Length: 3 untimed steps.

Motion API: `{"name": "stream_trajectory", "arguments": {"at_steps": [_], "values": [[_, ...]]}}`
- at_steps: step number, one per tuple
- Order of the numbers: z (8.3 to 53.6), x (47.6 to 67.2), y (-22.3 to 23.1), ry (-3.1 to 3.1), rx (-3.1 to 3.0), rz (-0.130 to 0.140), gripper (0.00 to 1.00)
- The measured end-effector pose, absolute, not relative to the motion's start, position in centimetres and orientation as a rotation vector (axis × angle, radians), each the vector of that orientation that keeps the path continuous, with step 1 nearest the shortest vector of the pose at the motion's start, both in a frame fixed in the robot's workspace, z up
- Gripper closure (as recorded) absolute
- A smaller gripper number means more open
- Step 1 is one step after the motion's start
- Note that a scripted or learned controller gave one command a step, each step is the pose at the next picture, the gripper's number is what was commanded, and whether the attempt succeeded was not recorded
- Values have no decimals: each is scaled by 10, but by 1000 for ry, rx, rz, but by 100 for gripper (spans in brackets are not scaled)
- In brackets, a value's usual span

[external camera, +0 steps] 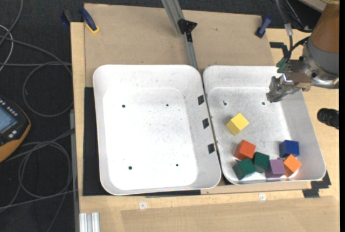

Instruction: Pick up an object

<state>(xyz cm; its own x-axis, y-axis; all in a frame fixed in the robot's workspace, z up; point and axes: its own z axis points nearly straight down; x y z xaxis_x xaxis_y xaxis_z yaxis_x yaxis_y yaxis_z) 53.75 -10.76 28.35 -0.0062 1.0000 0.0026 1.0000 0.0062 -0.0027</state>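
Just yellow block (237, 123) below-left of claw (273, 94)

Even, fairly bright light falls from above, with no hard glare. The two white bins (151, 77) read close to overexposed, their speckled floors washed pale. Shadows are soft and short: a faint one under the end effector (273, 94) on the right bin's floor, thin dark edges beside the coloured blocks (264, 159). The dark carpet (32, 20) around the tabletop (135, 26) stays dim. Focus is a little soft overall, with slight grain and mild blur on the arm at the right edge
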Motion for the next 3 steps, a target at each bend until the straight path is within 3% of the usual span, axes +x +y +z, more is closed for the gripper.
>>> {"name": "stream_trajectory", "arguments": {"at_steps": [1, 3], "values": [[270, 539, -54, -2227, -2211, -1, 100], [255, 573, 55, -2228, -2215, -3, 100]]}}
